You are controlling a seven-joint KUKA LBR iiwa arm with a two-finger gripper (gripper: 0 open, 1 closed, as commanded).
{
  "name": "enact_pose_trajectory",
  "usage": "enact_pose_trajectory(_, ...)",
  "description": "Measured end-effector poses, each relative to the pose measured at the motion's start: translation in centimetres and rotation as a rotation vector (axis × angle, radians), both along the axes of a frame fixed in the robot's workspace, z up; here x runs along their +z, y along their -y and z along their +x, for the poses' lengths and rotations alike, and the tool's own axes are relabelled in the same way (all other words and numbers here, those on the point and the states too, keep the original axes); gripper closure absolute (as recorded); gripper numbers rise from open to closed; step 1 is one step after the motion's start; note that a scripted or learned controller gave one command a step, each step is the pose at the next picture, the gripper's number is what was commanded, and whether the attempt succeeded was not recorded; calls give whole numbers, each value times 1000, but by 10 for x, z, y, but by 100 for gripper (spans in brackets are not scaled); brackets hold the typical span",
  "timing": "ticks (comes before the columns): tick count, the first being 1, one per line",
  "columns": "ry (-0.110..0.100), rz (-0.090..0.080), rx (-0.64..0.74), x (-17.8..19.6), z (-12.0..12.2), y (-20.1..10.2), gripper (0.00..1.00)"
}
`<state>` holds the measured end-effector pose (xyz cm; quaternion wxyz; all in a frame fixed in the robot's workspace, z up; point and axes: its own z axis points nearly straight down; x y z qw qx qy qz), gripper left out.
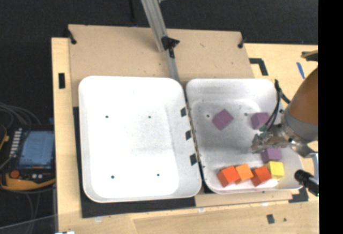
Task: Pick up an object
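We see the gripper [263, 142] low inside the right bin [230, 93], near its right wall, with the grey wrist and orange band above it cut off at the frame's right side. We cannot tell its state: the tool appears as a small dark blur, and nothing is visibly clamped in it.

Three purple blocks lie in this bin. One purple block [223, 119] sits well apart, to the left of the tool. A second purple block [260, 119] lies just above the tool, and a third purple block [273, 153], partly hidden, lies just below it; we cannot confirm contact with either.

Along the near wall we note a row: red-orange block [229, 175], orange block [244, 172], red block [262, 175], yellow block [276, 168].

The left bin [134, 136] adjoins.
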<state>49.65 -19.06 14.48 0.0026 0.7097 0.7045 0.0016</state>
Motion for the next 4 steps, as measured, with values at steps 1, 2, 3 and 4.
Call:
enact_pose_trajectory(1,2,-2,11,60,10,1,100)
enact_pose_trajectory(2,1,-1,11,103,12,3,100)
enact_pose_trajectory(3,-1,2,15,112,28,-47,100)
enact_pose_trajectory(4,-3,3,16,116,41,-104,100)
